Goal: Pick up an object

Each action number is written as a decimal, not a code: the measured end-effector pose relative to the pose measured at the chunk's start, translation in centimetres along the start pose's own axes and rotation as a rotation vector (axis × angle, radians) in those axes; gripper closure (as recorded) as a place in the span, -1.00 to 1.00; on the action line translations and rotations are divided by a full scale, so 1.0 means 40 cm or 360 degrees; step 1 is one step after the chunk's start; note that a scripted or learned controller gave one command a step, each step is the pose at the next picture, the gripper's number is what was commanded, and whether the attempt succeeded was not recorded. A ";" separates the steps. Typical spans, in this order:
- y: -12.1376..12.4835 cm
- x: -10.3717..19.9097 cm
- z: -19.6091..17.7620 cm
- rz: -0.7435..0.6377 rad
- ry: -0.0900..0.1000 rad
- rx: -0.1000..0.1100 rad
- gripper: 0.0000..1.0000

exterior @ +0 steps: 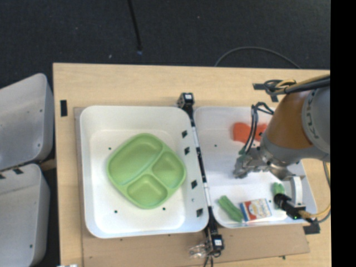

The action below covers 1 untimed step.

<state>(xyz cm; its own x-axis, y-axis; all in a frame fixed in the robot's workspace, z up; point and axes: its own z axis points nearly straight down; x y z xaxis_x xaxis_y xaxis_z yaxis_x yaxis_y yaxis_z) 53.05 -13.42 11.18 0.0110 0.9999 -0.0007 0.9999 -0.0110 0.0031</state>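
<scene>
My gripper (242,169) hangs low over the middle of the right bin (217,128), under the orange-banded wrist. An orange object (243,130) lies in that bin just behind it, partly hidden by the arm. Near the bin's front wall lie a green stick-shaped piece (228,207) and a small white packet with red and blue print (256,209). A small green object (278,189) sits to the right, beside the arm. Nothing shows between the gripper's tips.
The left bin (94,204) holds a light green divided plate (146,170) with three compartments. A black clip-lined divider (196,154) separates the bins. Cables run along the arm at the right, and white chairs stand left of the bench.
</scene>
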 end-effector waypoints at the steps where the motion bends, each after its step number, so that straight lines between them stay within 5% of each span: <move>1: 0.022 -0.001 -0.115 -0.0024 -0.0002 -0.0004 1.00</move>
<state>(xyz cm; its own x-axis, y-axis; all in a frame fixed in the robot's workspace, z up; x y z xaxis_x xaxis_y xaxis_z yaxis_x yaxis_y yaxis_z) 53.92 -13.49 15.78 -0.0044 1.0000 -0.0017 1.0000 0.0044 0.0056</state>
